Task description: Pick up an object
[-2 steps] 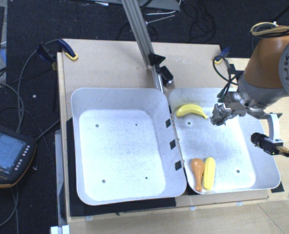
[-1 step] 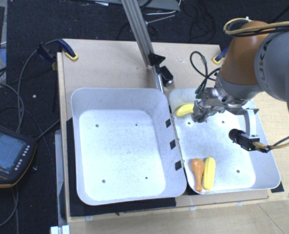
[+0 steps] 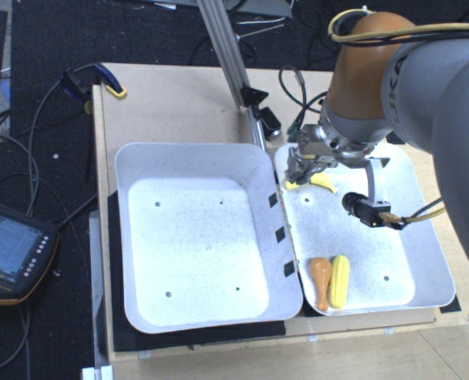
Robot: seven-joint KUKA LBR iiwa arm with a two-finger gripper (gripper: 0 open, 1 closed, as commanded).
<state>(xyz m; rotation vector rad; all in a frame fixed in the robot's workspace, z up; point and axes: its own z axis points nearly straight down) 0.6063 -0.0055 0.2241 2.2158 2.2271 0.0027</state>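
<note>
The tabletop (image 3: 179, 101) is light wood and it stands on a dark carpet floor (image 3: 44, 38). Cables (image 3: 28, 157) run over the floor on the left, and a grey pendant (image 3: 9, 252) with a screen lies there too. A blue and yellow clamp (image 3: 100, 81) sits at the far left corner of the tabletop. A metal rail (image 3: 226, 46) goes up at a slant behind the bins.

There are two white bins. The left bin (image 3: 194, 228) has only small dots on its floor. The right bin (image 3: 392, 244) holds three things: one yellow banana (image 3: 323, 182) near the far side, and at the near side one orange carrot (image 3: 321, 279) and one yellow corn (image 3: 339, 279), lying just beside each other.

There is one arm (image 3: 400, 77), grey with an orange band. Its hand (image 3: 301, 169) is low over the far left part of the right bin, just beside the banana. Whether the hand touches the banana is not clear, and whether the hand is apart or together, one cannot tell.
</note>
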